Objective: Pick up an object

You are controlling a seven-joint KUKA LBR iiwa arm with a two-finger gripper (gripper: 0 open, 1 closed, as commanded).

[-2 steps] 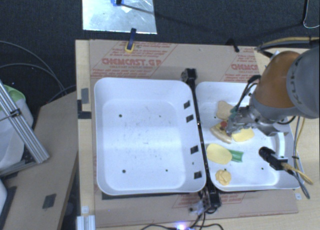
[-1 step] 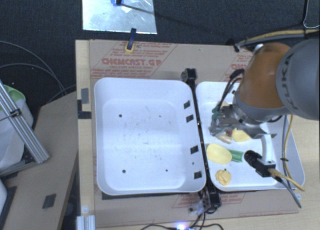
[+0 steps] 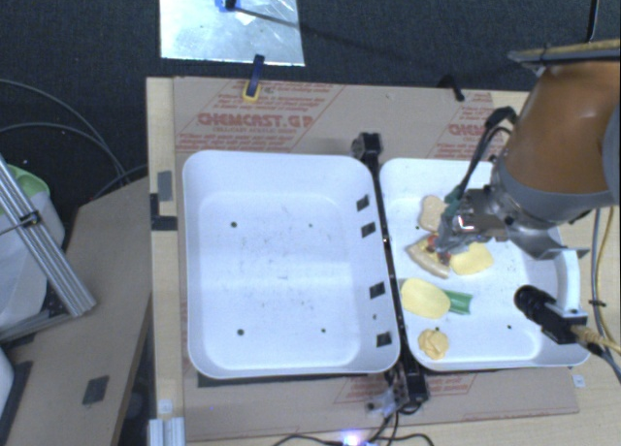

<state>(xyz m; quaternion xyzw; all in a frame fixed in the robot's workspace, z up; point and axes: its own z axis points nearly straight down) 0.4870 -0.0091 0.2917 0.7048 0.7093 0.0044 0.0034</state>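
Right bin (image 3: 505, 342), near edge: small yellow lump (image 3: 433, 342), then a yellow piece (image 3: 425, 298) beside a green one (image 3: 459, 302). Farther in, the gripper (image 3: 448, 240) is down among tan and yellow pieces (image 3: 473, 260); finger state cannot be told. Left bin (image 3: 281, 260) alongside.

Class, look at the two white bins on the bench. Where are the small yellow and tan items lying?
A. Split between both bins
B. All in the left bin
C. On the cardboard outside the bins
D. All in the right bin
D. The yellow items and the tan ones all lie in the right bin, beneath the gripper; the left bin holds none of them.
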